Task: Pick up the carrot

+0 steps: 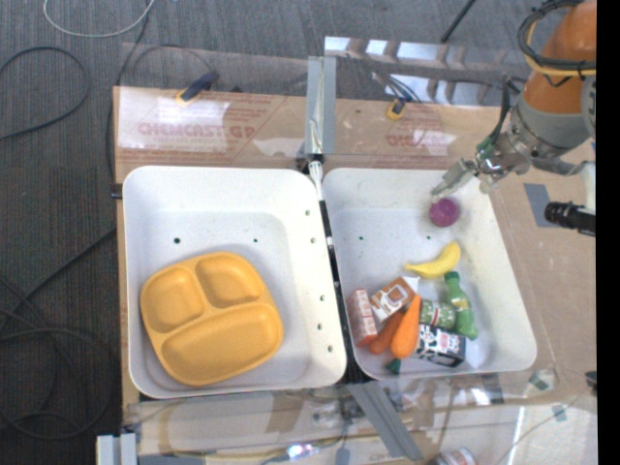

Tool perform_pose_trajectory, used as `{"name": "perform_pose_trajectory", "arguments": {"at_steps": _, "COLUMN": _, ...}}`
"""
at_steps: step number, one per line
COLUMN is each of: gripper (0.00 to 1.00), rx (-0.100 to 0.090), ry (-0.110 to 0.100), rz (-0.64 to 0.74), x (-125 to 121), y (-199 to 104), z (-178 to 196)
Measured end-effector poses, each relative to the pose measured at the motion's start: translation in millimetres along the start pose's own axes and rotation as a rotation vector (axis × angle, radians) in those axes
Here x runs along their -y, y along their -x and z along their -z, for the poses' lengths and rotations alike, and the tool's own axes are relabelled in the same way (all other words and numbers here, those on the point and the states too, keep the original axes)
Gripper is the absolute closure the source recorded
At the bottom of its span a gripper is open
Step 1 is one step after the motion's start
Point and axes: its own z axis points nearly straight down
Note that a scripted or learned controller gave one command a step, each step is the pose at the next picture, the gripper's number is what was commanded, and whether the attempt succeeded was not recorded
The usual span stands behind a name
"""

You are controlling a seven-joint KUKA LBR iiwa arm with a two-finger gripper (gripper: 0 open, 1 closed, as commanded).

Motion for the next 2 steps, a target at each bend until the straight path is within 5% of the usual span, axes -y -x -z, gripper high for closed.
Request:
{"name": "perform_pose_trajectory", "arguments": {"at_steps": 1, "gripper": 0.00, "rx": -0.007, "ry": -0.001, "rz": 0.030, "x": 95, "y": 1, "z": -88}}
{"name": "perform_pose_trajectory", "arguments": {"at_steps": 2, "gripper": 0.00, "rx": 0.003, "ry": 0.016, "rz": 0.069, "x": 136, "y": -71, "z": -123}}
